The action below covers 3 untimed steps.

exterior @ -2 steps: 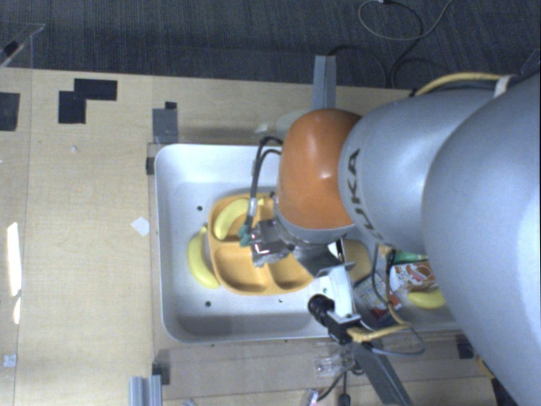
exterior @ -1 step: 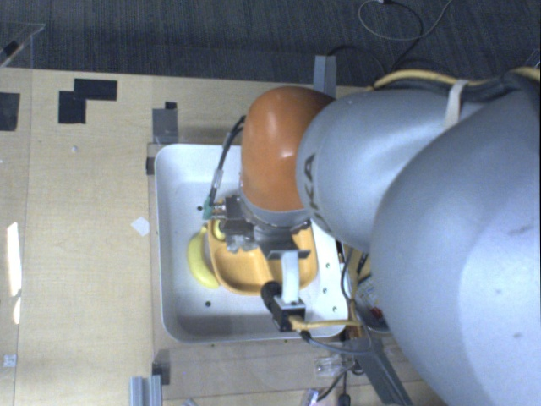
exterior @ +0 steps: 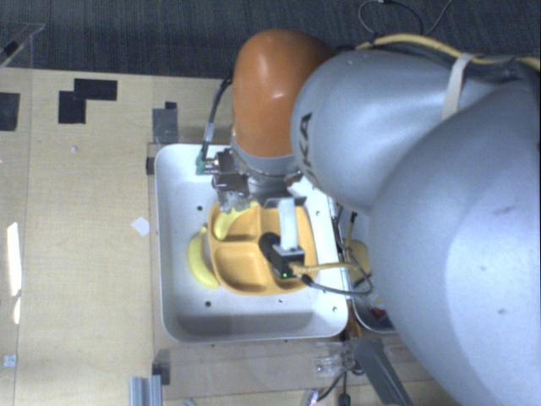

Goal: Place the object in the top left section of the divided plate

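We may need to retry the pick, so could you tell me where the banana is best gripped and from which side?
Probably the banana at mid-curve, where it lies exposed left of the divided plate. Come from above, fingers across its narrow width. Its upper end is tucked under the gripper and plate rim.

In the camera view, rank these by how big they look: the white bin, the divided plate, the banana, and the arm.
1. The arm, though nearness to the camera inflates it.
2. The white bin.
3. The divided plate, partly covered by the gripper.
4. The banana, partly hidden beside the plate's left edge.
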Tool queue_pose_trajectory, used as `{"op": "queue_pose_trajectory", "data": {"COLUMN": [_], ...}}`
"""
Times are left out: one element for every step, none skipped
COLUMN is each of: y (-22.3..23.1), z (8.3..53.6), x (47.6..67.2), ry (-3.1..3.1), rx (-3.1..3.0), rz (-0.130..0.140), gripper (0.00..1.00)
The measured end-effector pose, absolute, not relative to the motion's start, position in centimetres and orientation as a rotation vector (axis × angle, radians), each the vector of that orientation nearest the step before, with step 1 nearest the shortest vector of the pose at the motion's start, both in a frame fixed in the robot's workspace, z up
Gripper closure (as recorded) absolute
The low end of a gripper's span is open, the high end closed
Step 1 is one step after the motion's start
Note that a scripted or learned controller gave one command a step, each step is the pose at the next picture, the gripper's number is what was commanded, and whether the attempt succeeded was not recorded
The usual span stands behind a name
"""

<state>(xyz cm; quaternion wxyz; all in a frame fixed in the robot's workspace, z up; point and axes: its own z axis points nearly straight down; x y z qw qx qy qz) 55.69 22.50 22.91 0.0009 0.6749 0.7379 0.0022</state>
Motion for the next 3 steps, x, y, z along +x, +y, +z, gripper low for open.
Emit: {"op": "queue_pose_trajectory", "data": {"y": [22.6, 22.9, 14.1], "z": [24.0, 21.2, 32.1], "x": [55.8, 49.5, 48.8], "ry": [2.321, 2.345, 2.533], "rx": [2.112, 2.091, 1.852], "rz": [0.011, 0.002, 0.008], "gripper": [1.0, 1.0, 1.0]}}
